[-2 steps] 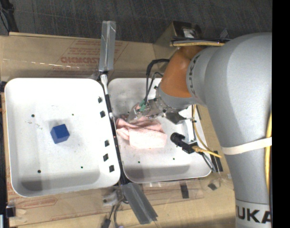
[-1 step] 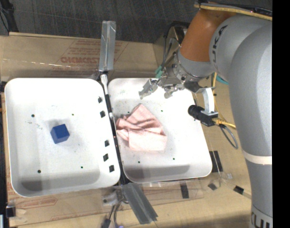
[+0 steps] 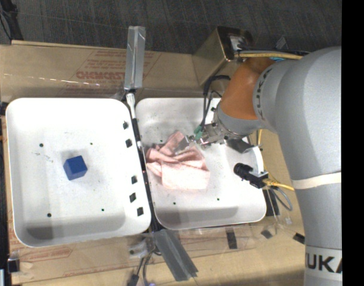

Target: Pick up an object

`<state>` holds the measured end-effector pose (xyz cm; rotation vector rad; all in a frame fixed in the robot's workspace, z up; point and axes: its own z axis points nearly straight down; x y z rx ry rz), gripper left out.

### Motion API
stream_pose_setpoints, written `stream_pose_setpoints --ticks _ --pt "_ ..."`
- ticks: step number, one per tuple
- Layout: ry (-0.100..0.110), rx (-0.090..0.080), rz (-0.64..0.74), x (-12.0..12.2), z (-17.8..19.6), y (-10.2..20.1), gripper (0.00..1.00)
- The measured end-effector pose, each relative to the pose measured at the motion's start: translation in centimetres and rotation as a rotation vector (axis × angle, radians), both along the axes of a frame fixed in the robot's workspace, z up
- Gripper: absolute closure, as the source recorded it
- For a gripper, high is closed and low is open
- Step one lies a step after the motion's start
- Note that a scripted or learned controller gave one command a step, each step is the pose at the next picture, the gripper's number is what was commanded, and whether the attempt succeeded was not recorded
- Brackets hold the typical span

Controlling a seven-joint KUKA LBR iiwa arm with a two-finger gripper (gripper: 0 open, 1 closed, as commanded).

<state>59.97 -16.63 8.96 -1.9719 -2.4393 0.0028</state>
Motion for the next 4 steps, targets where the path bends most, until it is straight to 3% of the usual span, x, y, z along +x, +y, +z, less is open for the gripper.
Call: stream_pose_setpoints --ticks 1,2,3,4 --pt "0.001 0.001 0.097 -4.7 -0.1 0.8 0.0" --pt "0.001 0.001 0.071 -11.4 4.2 0.9 0.0" --pt "0.001 0.001 0.12 -6.8 -0.1 1.4 0.0" --pt "0.007 0.003 0.124 -6.8 0.6 1.4 1.0"
